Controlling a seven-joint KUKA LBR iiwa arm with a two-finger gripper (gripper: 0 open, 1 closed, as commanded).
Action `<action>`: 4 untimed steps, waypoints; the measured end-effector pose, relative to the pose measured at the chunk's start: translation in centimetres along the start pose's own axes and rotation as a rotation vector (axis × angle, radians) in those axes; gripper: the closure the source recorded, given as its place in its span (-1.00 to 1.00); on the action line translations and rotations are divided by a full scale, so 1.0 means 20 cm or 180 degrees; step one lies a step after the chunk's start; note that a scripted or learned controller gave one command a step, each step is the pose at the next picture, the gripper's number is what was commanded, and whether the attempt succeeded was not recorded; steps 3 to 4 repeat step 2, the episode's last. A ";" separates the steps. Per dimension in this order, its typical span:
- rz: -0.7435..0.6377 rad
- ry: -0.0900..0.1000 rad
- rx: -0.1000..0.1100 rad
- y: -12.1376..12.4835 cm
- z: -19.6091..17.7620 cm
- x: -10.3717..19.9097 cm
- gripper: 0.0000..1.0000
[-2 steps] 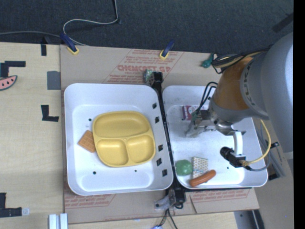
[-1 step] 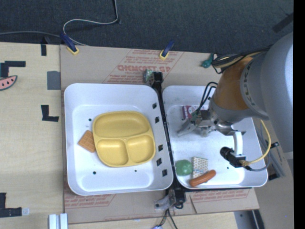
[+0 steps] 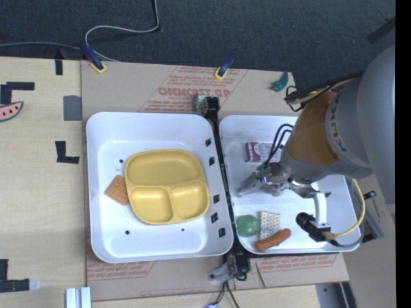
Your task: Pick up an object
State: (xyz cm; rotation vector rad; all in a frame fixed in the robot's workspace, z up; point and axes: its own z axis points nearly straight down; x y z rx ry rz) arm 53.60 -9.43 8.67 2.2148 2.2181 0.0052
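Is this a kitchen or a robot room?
Most likely a robot test lab, not a kitchen. A grey robot arm with an orange band reaches into two shallow white plastic bins clamped on cardboard, and the yellow divided plastic plate and orange toy hot dog look like practice props.

Both white bins: the left bin (image 3: 103, 191) and the right bin (image 3: 347, 246) appear to be smooth moulded plastic with a faint sheen. The yellow divided tray (image 3: 167, 186) is smooth plastic with a soft satin finish. The bins rest on a matt brown cardboard sheet (image 3: 180, 92) with red print. The surface (image 3: 38, 172) has a pale wood-grain look, matt. The backdrop (image 3: 257, 18) above it is dark, rough-textured cloth or carpet. The arm (image 3: 379, 120) has a smooth grey casing; its orange band (image 3: 311, 136) is glossy. The pincer (image 3: 253, 183) looks like bare grey metal. The green ball (image 3: 247, 224) and the sausage (image 3: 273, 239) look like smooth plastic.
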 end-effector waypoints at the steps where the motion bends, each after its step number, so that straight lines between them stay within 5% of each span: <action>1: 0.0003 -0.0005 0.0000 0.00 -0.05 0.00 1.00; 2: 0.0003 -0.0005 0.0000 0.00 -0.05 0.00 -1.00; 4: 0.0003 -0.0005 0.0000 0.00 -0.05 0.00 -1.00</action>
